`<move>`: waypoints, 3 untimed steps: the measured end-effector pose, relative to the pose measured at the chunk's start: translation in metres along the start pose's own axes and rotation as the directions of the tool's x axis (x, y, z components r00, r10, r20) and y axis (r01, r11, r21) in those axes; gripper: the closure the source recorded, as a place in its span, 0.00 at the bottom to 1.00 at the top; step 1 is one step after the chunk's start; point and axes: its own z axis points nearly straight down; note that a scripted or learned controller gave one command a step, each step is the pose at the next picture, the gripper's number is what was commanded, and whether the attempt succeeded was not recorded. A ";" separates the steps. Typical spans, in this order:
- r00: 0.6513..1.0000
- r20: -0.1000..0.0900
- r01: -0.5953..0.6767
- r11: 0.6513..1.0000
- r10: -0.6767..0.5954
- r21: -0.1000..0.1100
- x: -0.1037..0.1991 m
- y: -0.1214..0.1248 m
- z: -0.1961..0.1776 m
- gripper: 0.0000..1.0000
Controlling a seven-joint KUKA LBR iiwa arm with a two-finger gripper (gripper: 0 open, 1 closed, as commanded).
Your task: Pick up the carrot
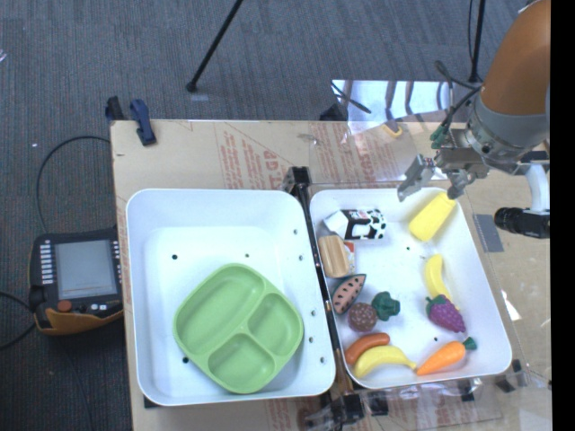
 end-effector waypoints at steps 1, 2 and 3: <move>0.996 -0.001 -0.087 0.996 0.087 0.015 -0.063 -0.045 0.131 0.00; 0.995 -0.003 -0.095 0.995 0.095 0.006 -0.070 -0.091 0.194 0.00; 0.971 -0.003 0.237 0.971 -0.237 0.001 -0.061 -0.144 0.192 0.00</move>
